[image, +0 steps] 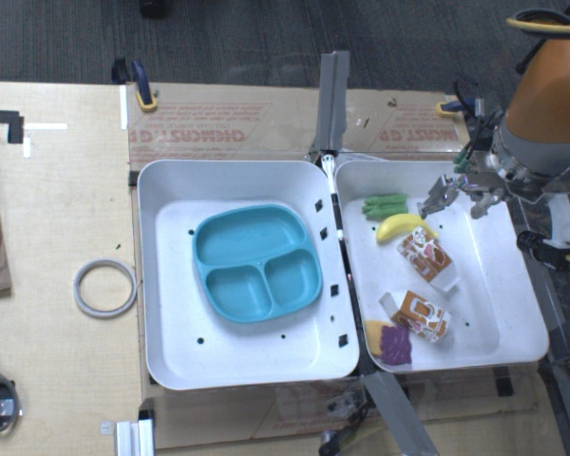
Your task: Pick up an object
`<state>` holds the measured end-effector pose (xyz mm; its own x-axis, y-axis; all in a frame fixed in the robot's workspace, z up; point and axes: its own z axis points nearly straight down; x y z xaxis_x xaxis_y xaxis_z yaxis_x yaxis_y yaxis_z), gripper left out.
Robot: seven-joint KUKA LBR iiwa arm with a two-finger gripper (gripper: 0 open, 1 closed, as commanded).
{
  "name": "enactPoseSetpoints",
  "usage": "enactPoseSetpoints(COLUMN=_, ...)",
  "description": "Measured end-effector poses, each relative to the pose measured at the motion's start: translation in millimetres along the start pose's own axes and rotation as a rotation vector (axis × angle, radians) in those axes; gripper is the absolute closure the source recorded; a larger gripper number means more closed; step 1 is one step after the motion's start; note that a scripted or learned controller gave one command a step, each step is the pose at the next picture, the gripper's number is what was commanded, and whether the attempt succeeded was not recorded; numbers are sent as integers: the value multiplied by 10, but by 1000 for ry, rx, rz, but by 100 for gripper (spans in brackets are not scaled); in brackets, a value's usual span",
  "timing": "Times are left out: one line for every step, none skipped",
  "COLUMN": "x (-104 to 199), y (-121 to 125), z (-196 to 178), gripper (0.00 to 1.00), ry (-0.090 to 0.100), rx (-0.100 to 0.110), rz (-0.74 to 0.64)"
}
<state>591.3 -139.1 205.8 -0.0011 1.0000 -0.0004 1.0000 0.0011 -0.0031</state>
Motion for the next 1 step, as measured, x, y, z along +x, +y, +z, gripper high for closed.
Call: enactPoseSetpoints(x=55, y=-361, z=1049, gripper=0, ry=0, rx=-3, rz=8)
